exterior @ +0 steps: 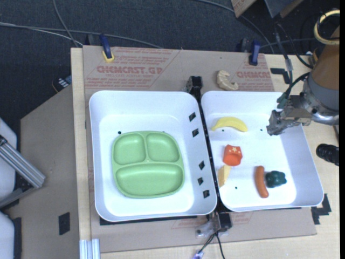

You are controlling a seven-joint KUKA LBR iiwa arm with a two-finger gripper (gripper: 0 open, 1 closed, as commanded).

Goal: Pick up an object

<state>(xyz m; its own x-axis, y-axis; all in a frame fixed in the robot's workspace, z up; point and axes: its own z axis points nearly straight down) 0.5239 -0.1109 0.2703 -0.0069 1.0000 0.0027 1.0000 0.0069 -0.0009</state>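
Note:
The right white bin (302, 155) holds a yellow banana (229, 124) at its upper left, a red pepper-like piece (233, 155) below it, a small yellow wedge (222, 175) by the left wall, an orange-red sausage (261, 182) and a dark green piece (276, 179) beside it. My gripper (275, 126) hangs over the upper right part of this bin, right of the banana and apart from every object. Nothing shows between its fingers.
The left white bin (102, 117) carries a green divided plate (148, 164). A tan toy piece (227, 80) lies on the cardboard behind the bins. Blue clamps (107, 49) hold the board's far edge. Cables run across the dark floor.

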